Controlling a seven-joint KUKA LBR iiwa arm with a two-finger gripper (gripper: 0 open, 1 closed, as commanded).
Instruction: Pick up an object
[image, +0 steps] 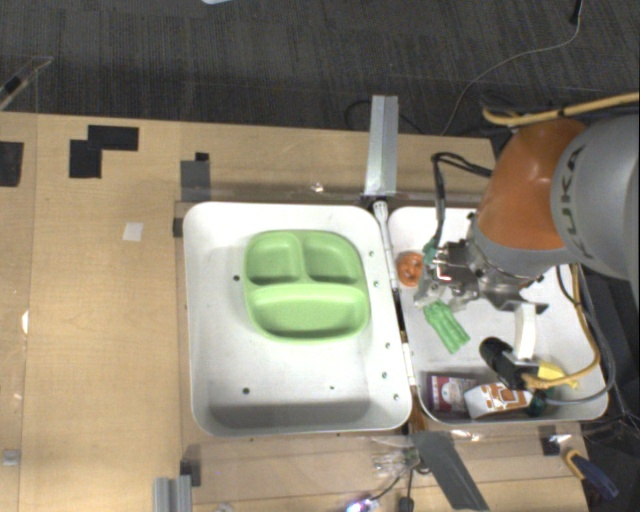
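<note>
The left bin (215, 330) holds a green tray (305, 283) with three parts. The right bin (590, 395) holds a small orange thing (409, 267), a green ridged piece (446, 327), a dark box (450, 392) and some tools. The gripper (438, 285) hangs just above the green ridged piece; I cannot tell how it stands.

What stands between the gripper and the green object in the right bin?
Nothing visible. The gripper hangs just above the upper end of the green object, with bare bin floor around it. The orange object lies to the side, not between.
</note>
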